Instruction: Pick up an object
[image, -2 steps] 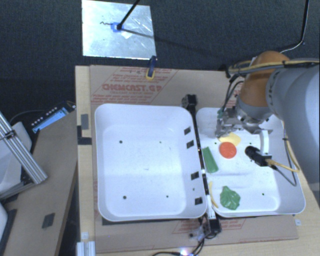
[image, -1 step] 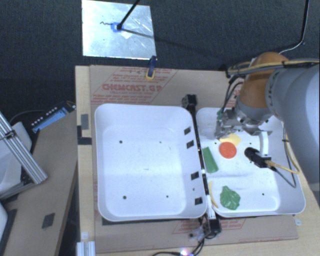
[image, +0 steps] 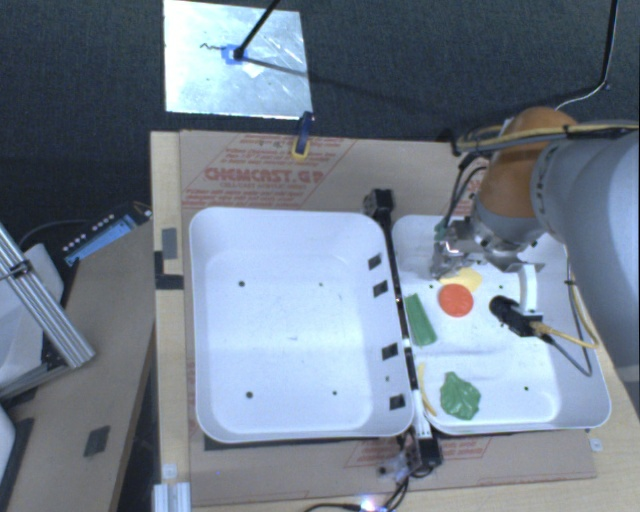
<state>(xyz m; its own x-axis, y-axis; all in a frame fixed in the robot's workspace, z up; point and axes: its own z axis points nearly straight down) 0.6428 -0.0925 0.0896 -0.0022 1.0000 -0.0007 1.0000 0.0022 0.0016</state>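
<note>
Hovering near the right bin (image: 575, 405)'s far edge, the pincer (image: 452, 262), grip state unclear, overhangs yellow piece (image: 470, 279).

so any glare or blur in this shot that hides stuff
Camera view: the foil sheet beyond the bench glares brightly; the white bins look washed out but their contents stay readable; the grey arm is soft and out of focus, shading the hand over the yellow object.
</note>
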